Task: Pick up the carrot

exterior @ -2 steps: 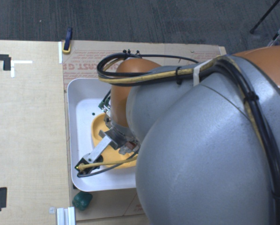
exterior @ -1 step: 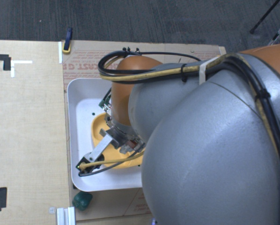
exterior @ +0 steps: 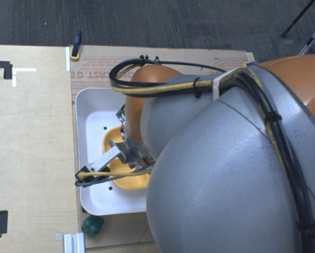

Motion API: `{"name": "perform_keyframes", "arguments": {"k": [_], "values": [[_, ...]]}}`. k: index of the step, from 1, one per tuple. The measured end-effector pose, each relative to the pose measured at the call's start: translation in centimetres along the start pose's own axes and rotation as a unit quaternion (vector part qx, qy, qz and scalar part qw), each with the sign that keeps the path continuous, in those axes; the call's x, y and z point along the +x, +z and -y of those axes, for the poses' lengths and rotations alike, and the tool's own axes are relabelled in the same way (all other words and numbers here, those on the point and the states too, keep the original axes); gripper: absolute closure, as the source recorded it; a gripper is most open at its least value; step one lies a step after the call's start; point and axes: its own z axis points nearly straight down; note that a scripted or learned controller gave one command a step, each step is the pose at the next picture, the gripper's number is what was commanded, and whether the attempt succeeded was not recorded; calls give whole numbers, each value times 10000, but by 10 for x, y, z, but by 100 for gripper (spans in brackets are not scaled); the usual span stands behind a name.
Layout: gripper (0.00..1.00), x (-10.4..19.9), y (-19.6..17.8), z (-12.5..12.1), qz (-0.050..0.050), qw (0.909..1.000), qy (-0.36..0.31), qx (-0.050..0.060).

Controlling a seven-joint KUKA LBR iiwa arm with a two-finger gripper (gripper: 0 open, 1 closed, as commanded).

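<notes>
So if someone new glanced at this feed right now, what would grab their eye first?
The bulky grey arm with its orange band dominates the right and centre, covering most of the bench. Below its wrist, the two-finger gripper reaches into the shallow white bin over a yellow-orange object that is mostly hidden, so it cannot be identified. A small dark green object sits just outside the bin's near edge.

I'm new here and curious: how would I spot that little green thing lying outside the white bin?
Find the white bin under the big grey arm. Just past the bin's near rim, on the bench, lies a small dark green lump. It is the one green thing there, beside a pale metal bracket.
</notes>
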Motion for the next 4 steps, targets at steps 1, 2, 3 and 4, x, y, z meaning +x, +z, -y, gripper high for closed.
{"name": "perform_keyframes", "arguments": {"k": [1,2,3,4], "values": [[100,0,-8,-1,16,10000,24,-1],[100,0,14,0,-1,9958,913,0],[100,39,75,-24,0,9906,1369,2],[100,1,84,-2,-35,9856,1688,-17]]}}
